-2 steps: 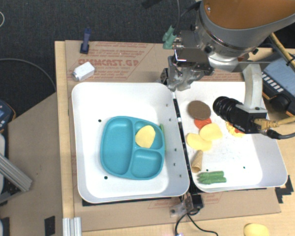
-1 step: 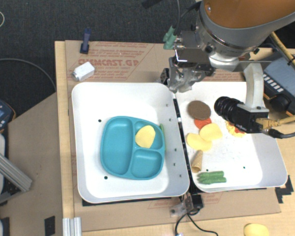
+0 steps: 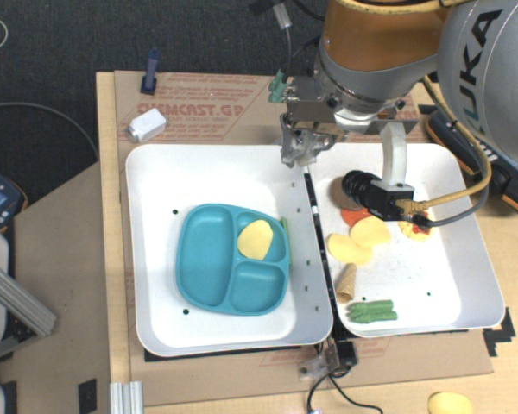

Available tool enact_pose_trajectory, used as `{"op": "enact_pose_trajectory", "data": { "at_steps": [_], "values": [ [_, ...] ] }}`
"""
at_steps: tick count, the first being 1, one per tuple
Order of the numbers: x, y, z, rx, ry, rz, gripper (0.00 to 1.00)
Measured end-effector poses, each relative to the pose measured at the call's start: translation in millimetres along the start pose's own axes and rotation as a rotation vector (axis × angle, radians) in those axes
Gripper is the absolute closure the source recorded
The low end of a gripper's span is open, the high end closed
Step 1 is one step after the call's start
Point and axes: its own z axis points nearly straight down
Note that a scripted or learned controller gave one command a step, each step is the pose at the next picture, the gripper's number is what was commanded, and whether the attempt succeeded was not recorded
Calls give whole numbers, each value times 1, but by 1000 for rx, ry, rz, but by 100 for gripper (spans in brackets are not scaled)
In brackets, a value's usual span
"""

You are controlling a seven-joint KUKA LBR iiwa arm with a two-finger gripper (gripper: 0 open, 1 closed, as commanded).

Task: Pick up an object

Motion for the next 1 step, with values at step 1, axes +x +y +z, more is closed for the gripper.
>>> {"op": "enact_pose_trajectory", "data": {
  "at_steps": [1],
  "values": [
    [85, -34, 77, 1, 3, -13, 100]
  ]
}}
